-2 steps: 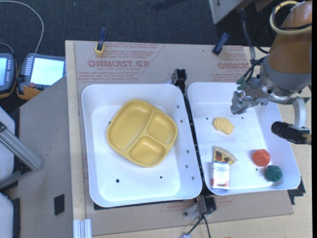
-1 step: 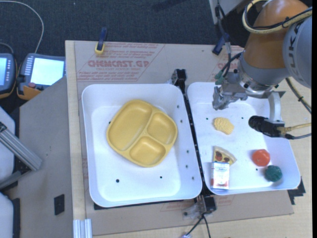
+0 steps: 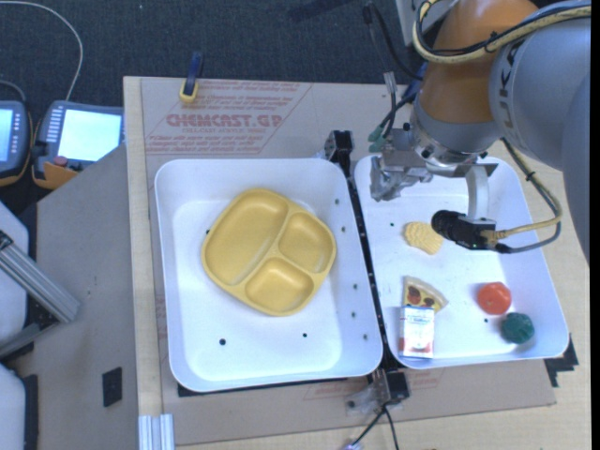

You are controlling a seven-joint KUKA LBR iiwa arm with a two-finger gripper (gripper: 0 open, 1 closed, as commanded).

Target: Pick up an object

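The end effector (image 3: 386,187) hangs over the far-left corner of the right bin (image 3: 525,345); whether it is spread or pressed together I cannot tell. Below it lie a yellow waffle-like piece (image 3: 423,237), a pizza slice (image 3: 423,295), a small carton (image 3: 418,330), a tomato (image 3: 494,297) and a green ball (image 3: 517,327). The left bin (image 3: 187,345) holds a yellow divided plate (image 3: 269,250).
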